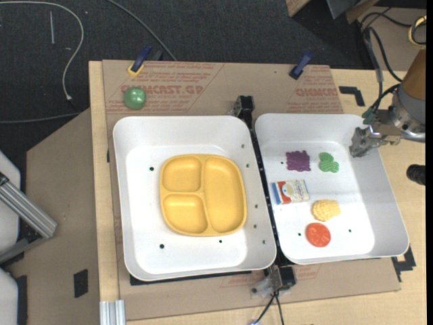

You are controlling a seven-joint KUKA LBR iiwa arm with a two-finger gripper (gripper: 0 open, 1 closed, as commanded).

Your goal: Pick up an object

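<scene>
The right white bin (379,181) holds several small items: a purple piece (298,160), a green piece (328,162), a small red, white and blue box (291,191), a yellow corn-like piece (326,210) and a red-orange round piece (318,235). My gripper (361,141) hangs at the bin's far right side, right of the green piece and apart from it. Nothing shows between its fingers.
The left white bin (135,181) carries a yellow three-compartment plate (203,195). A green ball (135,98) lies on the cardboard behind the left bin. Two blue clips (140,61) (301,65) sit on the cardboard's far edge. Cables trail at the upper right.
</scene>
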